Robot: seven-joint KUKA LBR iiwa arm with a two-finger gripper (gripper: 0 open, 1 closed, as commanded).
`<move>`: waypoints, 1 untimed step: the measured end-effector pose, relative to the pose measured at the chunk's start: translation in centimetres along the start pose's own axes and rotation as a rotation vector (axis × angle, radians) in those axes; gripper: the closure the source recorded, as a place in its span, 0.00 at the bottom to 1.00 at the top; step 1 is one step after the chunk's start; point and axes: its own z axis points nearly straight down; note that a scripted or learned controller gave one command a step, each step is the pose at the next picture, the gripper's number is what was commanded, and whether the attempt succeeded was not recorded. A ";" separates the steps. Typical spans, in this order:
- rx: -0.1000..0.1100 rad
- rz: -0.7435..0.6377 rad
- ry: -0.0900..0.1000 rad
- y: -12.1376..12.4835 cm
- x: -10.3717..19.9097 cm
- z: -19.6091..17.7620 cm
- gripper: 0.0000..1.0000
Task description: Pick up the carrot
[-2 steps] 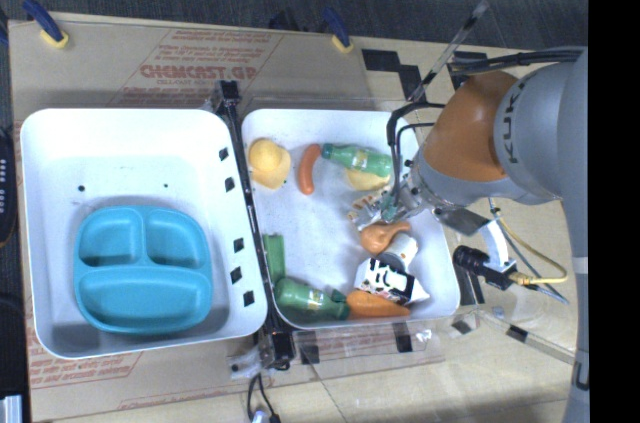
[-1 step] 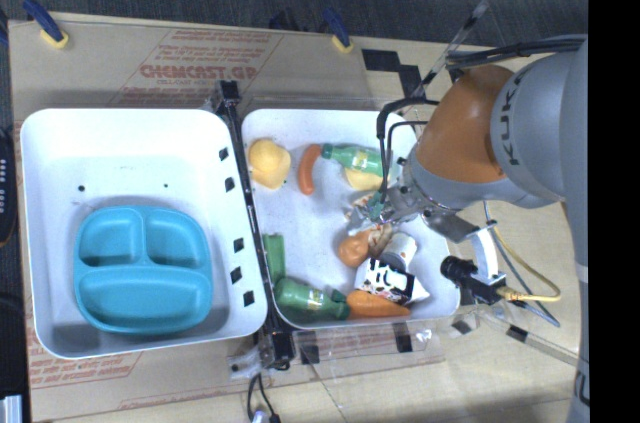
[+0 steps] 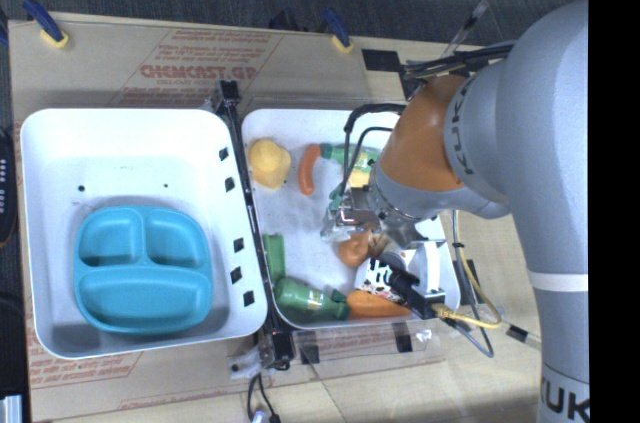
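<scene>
Along the near wall of the right shallow white plastic bin [image 3: 292,123] lay the long orange toy carrot [image 3: 380,305], flat on the floor of the bin and not lifted yet. A green toy bottle [image 3: 308,299] lay touching its end, closer to that bin's left corner. The grey arm's metal gripper [image 3: 350,221] hung over the middle of the same bin, near the carrot but apart from it, just beside a small orange-brown lump [image 3: 352,249]. I could not tell if the gripper was open or closed, and nothing showed inside it. So the job looked barely begun. The gripper would need to get to the near wall, come down, grab the carrot and lift it.
</scene>
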 end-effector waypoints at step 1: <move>0.000 0.000 -0.001 0.0 -0.1 0.0 0.00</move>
